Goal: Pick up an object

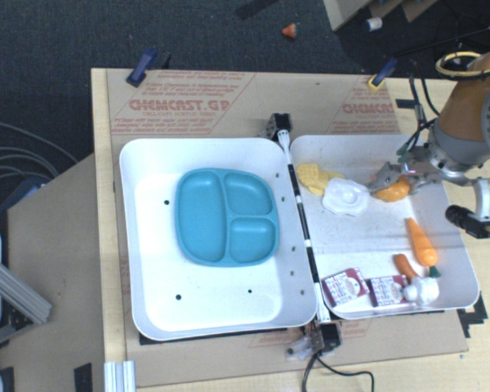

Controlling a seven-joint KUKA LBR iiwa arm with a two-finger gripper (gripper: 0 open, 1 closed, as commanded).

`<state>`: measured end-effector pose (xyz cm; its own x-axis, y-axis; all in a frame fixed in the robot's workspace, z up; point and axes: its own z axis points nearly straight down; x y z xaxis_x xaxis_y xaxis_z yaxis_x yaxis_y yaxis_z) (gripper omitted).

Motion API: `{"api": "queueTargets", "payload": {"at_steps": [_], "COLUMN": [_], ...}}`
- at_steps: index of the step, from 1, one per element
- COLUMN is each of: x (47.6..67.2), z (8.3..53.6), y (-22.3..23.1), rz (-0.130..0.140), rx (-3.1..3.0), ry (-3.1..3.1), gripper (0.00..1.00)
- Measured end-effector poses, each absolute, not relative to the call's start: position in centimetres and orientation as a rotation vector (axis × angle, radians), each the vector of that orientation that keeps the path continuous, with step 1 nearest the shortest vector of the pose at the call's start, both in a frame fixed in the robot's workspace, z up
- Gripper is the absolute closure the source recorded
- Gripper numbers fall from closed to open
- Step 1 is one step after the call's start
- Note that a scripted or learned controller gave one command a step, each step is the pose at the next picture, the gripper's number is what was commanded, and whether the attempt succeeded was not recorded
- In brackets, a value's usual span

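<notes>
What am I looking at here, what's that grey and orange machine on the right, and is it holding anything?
This is one camera fixed above a workbench, looking down at a slant. The grey machine with the orange band is a robot arm reaching in from the right; its gripper is its two-finger hand. Its job is to pick up an object.

Two shallow white bins sit side by side. The left bin holds a blue divided plate. The right bin holds toy items: a yellow piece, a white piece, an orange piece, a carrot, a smaller orange stick and small cartons.

The gripper is low beside the orange piece, but I cannot tell whether it grips it.
</notes>
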<state>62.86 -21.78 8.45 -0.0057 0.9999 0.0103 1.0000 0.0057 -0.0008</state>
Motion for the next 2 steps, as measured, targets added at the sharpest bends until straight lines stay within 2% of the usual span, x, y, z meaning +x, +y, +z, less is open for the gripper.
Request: {"api": "queueTargets", "payload": {"at_steps": [1, 2], "x": [62.9, 57.7], "z": [9.5, 21.6], "y": [-21.8, -3.3], "rz": [-0.01, -0.002], "rx": [-2.21, -2.219], "ry": [-2.226, -2.222], "gripper": [1.0, 1.0]}}
